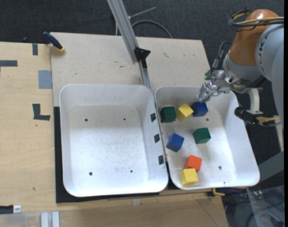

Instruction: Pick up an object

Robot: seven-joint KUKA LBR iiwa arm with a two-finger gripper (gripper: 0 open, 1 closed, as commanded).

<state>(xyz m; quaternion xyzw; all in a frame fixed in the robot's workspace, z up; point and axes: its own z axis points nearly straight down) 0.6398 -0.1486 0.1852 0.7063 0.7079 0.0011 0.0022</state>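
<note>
**Grey arm over right bin, seven blocks counted**

Grey and orange-banded, the arm (257,46) reached in from the right, wrist bent down, with the gripper (205,94) lowered at the far edge of the right bin (238,145), just above a dark blue block (200,109). Whether it gripped anything could not be told. Right bin contents: two blue blocks, the second (175,142) nearer; two green (168,114) (201,135); two yellow (185,111) (188,176); one orange (194,162). The left bin (68,126) stood beside it.
</note>
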